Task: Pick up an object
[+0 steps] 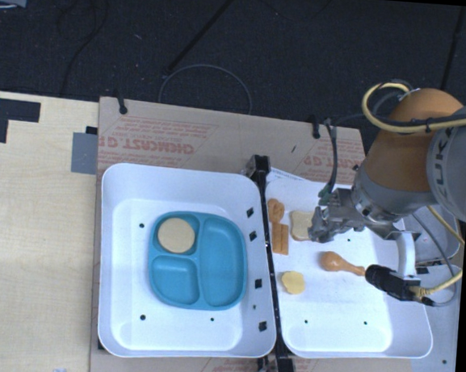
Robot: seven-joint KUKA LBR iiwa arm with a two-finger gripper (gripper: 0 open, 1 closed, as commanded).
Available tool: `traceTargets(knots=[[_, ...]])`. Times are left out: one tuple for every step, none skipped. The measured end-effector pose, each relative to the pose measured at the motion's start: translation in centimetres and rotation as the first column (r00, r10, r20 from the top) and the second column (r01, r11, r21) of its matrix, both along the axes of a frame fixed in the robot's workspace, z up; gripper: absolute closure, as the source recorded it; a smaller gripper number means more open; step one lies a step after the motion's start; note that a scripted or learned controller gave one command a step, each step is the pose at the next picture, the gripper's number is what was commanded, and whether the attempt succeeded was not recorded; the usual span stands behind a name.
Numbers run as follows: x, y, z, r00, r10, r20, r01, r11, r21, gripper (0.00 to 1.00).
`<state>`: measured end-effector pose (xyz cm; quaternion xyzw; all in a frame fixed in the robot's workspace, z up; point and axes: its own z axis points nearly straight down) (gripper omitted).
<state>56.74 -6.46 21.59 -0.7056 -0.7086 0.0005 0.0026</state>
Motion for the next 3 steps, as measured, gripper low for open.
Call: traceTargets(knots=[[-1.9, 5.3, -0.8, 1.000, -0.001, -0.002, 0.001, 1.000, 0.000, 1.00], [-2.7, 10.2, 0.3, 1.000, -0.001, 0.002, 0.001, 1.000, -0.002, 1.00], [-4.6, 14.6, -0.3, 1.000, 0.000, -0.002, 0.000, 1.000, -0.002, 1.00]])
